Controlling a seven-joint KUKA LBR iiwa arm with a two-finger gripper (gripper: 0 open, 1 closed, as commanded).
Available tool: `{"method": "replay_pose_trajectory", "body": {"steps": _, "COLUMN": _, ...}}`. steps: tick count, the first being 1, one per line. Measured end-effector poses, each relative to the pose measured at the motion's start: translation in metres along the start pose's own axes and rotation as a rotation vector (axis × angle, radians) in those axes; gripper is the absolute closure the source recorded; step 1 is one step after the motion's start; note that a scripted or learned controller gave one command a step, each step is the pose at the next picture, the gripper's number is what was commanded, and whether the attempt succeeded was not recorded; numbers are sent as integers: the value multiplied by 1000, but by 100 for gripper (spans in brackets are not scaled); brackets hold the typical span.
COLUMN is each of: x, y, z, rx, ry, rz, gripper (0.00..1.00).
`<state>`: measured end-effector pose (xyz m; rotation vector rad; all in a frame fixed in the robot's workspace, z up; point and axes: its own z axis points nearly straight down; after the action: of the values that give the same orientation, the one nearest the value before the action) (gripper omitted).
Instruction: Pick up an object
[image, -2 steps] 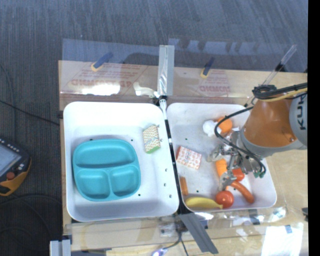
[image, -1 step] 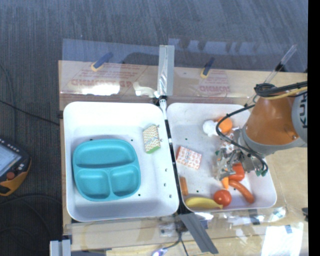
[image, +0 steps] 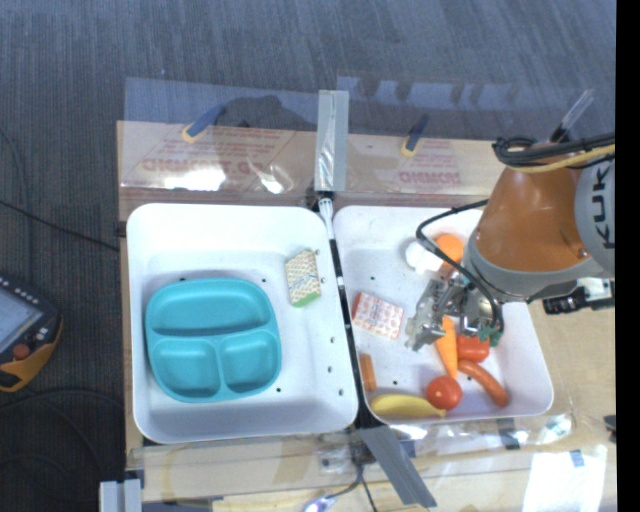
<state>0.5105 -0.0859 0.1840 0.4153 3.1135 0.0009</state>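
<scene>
The metal two-finger gripper (image: 428, 325) is hovering just beside the long orange plastic carrot (image: 449, 348); its grip state is impossible to tell.

Glossy teal plastic tray (image: 212, 337) sits in a smooth white plastic bin (image: 200, 225); the tomato (image: 445, 392) looks shiny.

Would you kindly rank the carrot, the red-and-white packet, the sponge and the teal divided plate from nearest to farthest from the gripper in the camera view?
1. Carrot, right bin, just beside the gripper.
2. Red-and-white packet, right bin, to the gripper's left.
3. Sponge, left bin, near the divider.
4. Teal divided plate, left bin, farthest left.
</scene>
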Motion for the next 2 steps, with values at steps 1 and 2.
{"method": "replay_pose_trajectory", "body": {"steps": 1, "x": -8, "y": -9, "z": 93, "rx": -4, "ry": -10, "rz": 137, "gripper": 100}}
{"method": "replay_pose_trajectory", "body": {"steps": 2, "x": -68, "y": -56, "z": 16, "rx": 3, "ry": -2, "rz": 385, "gripper": 100}}
